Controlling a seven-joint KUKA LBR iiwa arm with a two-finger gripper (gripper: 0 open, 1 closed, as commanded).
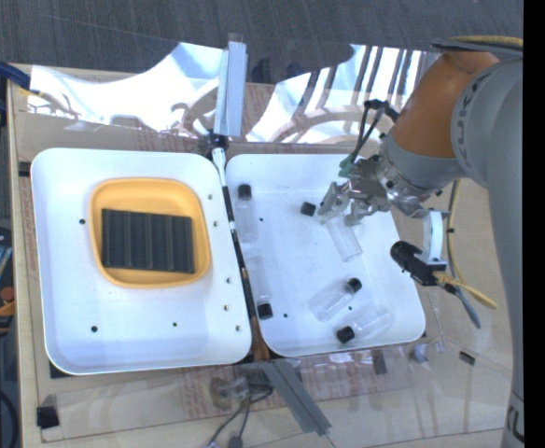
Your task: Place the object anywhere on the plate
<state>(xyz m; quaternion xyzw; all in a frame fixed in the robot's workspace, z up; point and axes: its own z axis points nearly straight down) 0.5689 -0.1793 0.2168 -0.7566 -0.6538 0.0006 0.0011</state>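
Left bin (58, 278): white, shallow, holds a yellow plate (148, 197) with a dark ribbed rectangle (148, 239) at its centre. Plate sits toward the bin's upper middle, nothing else on it.

Right bin (282, 180), touching the left one along a black-dotted seam: several clear plastic vials with black caps, scattered. One vial (244, 205) lies near the seam at upper left, cap up top. One small black cap (308, 209) just left of the jaws. One vial (333, 297) lower centre, tilted, cap to its upper right. Another vial (361, 325) near the bottom right corner, cap at its lower left. A dark cap (264, 311) near the seam lower down. All vials are in the right bin, well apart from the plate.

Jaws (347, 203) of the grey arm (478, 129) hang over the upper right part of the right bin, with a clear vial (347, 241) just below the tips. Can't tell whether the jaws are open or closed, or whether that vial is gripped.

Crumpled foil (142, 87) along the bench's far edge.
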